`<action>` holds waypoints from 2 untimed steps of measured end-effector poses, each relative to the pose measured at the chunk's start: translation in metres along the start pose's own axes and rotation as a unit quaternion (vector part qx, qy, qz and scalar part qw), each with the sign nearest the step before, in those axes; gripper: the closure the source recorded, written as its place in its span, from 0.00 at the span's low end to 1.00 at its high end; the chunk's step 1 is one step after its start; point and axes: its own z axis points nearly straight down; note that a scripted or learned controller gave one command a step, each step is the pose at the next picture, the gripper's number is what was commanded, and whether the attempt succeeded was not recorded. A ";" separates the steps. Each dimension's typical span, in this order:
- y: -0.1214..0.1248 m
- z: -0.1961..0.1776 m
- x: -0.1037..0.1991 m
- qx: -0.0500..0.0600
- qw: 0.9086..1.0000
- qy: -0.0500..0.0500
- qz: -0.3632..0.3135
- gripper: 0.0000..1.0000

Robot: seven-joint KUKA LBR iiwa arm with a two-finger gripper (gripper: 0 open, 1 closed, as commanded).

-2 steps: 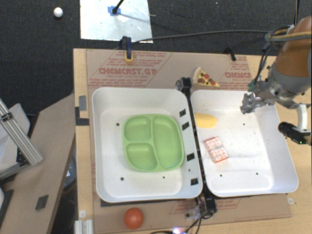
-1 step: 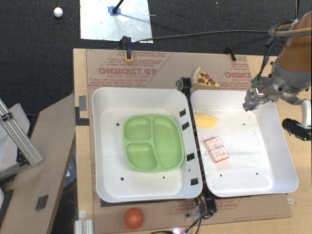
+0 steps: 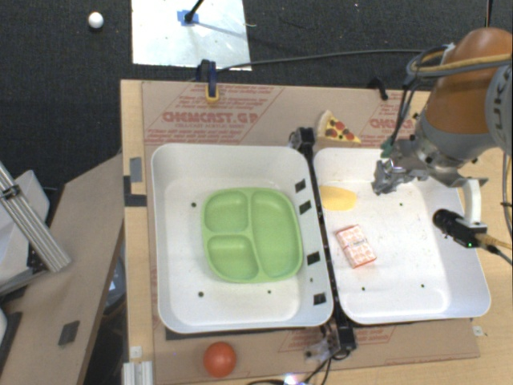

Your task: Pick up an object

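Gripper hangs over right bin near its far edge, poised between candidates; finger state unclear, nothing visibly held. Yellow piece sits by the bin's left wall, pink-patterned block mid-bin. Green tray fills left bin.

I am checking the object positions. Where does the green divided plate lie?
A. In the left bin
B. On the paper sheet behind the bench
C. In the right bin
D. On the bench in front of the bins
A: the green plate lies flat inside the left bin.
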 end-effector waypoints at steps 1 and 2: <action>-0.017 -0.006 0.045 0.000 1.000 0.000 0.000 1.00; -0.035 -0.012 0.093 0.000 1.000 0.000 -0.001 1.00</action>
